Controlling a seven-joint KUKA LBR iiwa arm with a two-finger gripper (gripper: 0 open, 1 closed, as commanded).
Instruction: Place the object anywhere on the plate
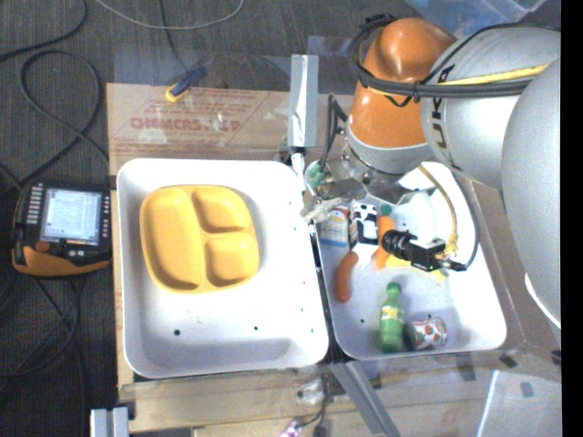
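Observation:
A yellow divided plate (199,237) lies in the left white bin (173,335). In the right bin (474,321) lie an orange-red sausage-shaped toy (344,276), a green bottle (391,316), a small red can (425,333) and a small carrot-like piece (383,244). My gripper (330,197) hangs under the orange wrist band at the right bin's upper left corner, close to the wall between the bins. A blue-white carton (334,226) sits just below it. The wrist hides the fingers.
A handheld controller with a screen (62,228) lies on the floor left of the bench. A cardboard sheet (196,121) lies behind the left bin. The large grey arm (510,126) covers the right bin's upper right part. Black cables run across the right bin.

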